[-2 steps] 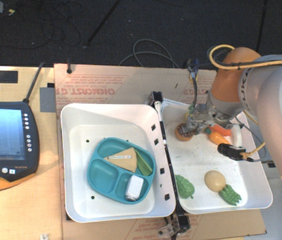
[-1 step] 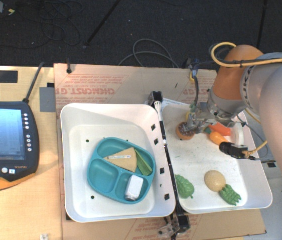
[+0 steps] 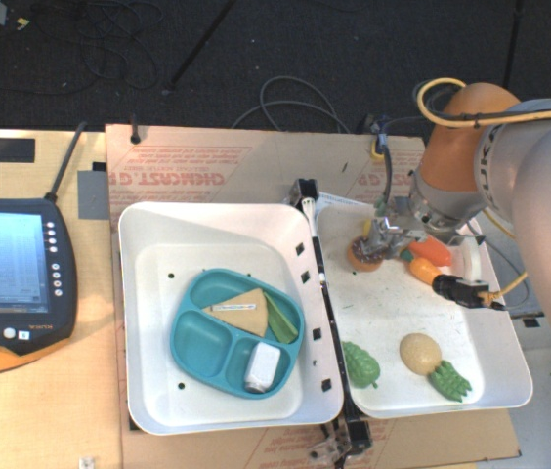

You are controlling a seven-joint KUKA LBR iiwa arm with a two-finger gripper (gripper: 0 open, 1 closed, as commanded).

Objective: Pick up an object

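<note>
Hovering at the right bin's (image 3: 510, 379) 11 o'clock, the tool (image 3: 378, 239) meets a small round brown object (image 3: 363, 254); finger state indiscernible.

A control tablet (image 3: 7, 277) with a lit screen lies at the far left on the wooden bench (image 3: 80, 399). A printed cardboard sheet (image 3: 236, 169) lies under both bins. Black cables (image 3: 300, 101) loop across the dark floor at the far side. A grey patch (image 3: 91, 193) sits beside the cardboard's left edge.
</note>
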